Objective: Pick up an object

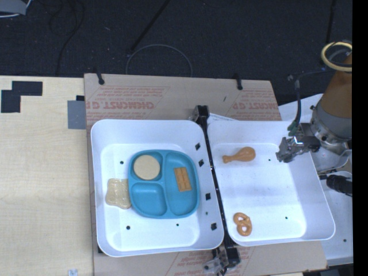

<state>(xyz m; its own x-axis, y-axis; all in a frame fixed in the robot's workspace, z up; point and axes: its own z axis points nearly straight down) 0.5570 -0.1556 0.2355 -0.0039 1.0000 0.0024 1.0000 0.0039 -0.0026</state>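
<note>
An orange-brown toy drumstick lies in the right bin near its far side. A brown pretzel rests near that bin's front left corner. My gripper hangs over the right bin's far right edge, a little to the right of the drumstick and apart from it. I see nothing held in it. The left bin holds a blue divided tray with a round tan biscuit and a rectangular cracker in its compartments. A pale bread-like piece lies against the tray's left side.
The two bins meet at a black clamp strip running front to back. Cardboard lies under both bins. Cables and a black fitting sit just outside the right bin's right wall, below the arm.
</note>
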